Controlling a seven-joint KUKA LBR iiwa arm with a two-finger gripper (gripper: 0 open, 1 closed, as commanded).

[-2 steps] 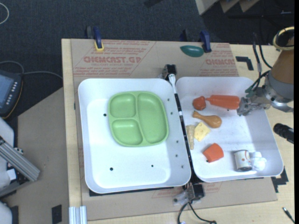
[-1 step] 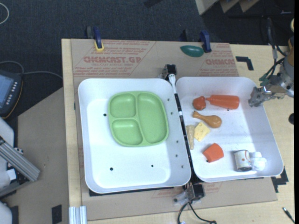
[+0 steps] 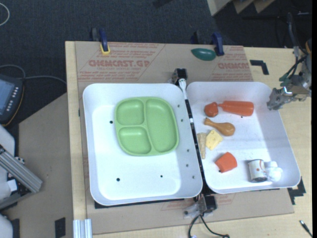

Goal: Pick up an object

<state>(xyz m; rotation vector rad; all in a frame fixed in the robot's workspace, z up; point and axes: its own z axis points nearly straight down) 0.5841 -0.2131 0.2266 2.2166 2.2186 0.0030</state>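
So nothing is picked yet; this is the "choose a target and line up" step. Going from the front of the right bin (image 3: 292,175) back: nearest the camera there's a small silver can (image 3: 256,170) lying on its side, touching a white lumpy toy (image 3: 273,172). I'd skip that pair since the two crowd each other. Just left of them sits an orange wedge (image 3: 226,162), well apart from its neighbours, so that looks like the cleanest grab to me. Further back, a yellow cheese-like piece (image 3: 213,140) sits right by a tan drumstick (image 3: 222,127), and behind those a long orange carrot (image 3: 237,108) touches a small red-orange lump (image 3: 211,109).

The left bin (image 3: 94,148) holds a green divided plate (image 3: 147,126), flat and probably awkward to pinch.

The gripper (image 3: 280,99) hangs over the far right rim of the right bin, nothing in it as far as I can see, but I honestly can't tell whether it's spread or closed.
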